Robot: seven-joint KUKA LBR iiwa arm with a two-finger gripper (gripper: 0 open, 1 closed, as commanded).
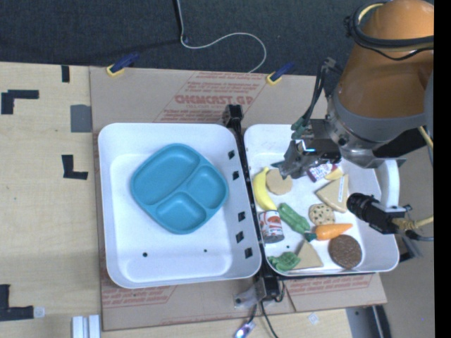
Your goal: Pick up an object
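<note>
A: Largest first. Left bin: holding a blue divided plate, well apart from the gripper.

B: Right bin: crowded with toy food. Banana along the left wall, round cookie just beside it, right under the gripper. Further down, a green pickle, carrot, small can, brown patty.

A: Jaws?

B: Cannot tell whether spread or pressed together; too dark and blurred. Nothing visibly pinched.

A: Advice for the step?

B: Probably best to centre over one piece, cookie or banana, descend straight, avoid straddling both, close only once low.
</note>
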